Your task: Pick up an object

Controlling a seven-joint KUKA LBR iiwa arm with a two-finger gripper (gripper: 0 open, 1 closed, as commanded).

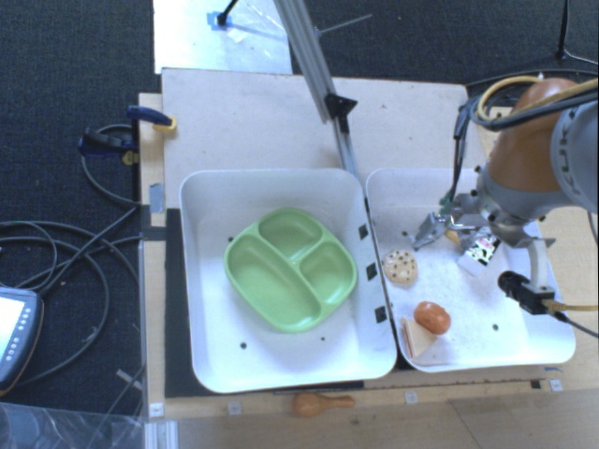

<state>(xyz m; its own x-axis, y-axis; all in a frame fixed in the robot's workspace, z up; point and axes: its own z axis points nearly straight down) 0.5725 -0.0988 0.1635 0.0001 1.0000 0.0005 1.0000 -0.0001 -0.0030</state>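
Note:
My gripper [432,229] hangs low over the back left part of the right bin [552,344], pointing left and down. A round speckled cookie [401,267] lies just below and left of it, apart from it. An orange-red rounded object [432,317] rests further forward, against a tan wedge [417,341]. A small white item with black and green marks [479,249] lies under the wrist, and a small yellow piece [454,235] sits close behind the gripper.
The left bin [201,251] holds a green divided plate [292,267]. A slanted metal pole [309,50] crosses the back of the bench down to the wall between the bins. A wooden piece [323,403] lies on the bench in front of the bins.

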